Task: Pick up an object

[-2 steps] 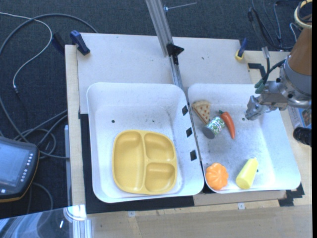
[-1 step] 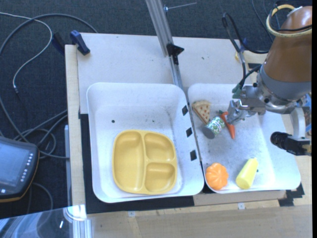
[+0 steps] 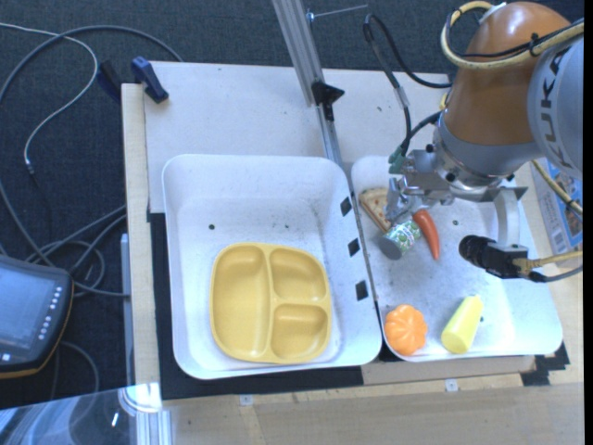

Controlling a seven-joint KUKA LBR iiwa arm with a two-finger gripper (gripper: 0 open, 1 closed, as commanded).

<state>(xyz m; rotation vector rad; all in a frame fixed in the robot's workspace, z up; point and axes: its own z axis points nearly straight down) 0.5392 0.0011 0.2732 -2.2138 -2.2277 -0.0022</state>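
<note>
One blurred, perhaps labelled can (image 3: 401,238) below the gripper (image 3: 405,213).

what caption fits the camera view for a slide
Arm's claw over the right bin beside a can and carrot; yellow tray in left bin.

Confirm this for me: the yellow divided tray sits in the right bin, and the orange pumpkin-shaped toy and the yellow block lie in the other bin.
Not quite. The camera view shows the yellow divided tray in the left bin. The orange pumpkin-shaped toy and the yellow block lie in the other bin, the right bin.
</note>
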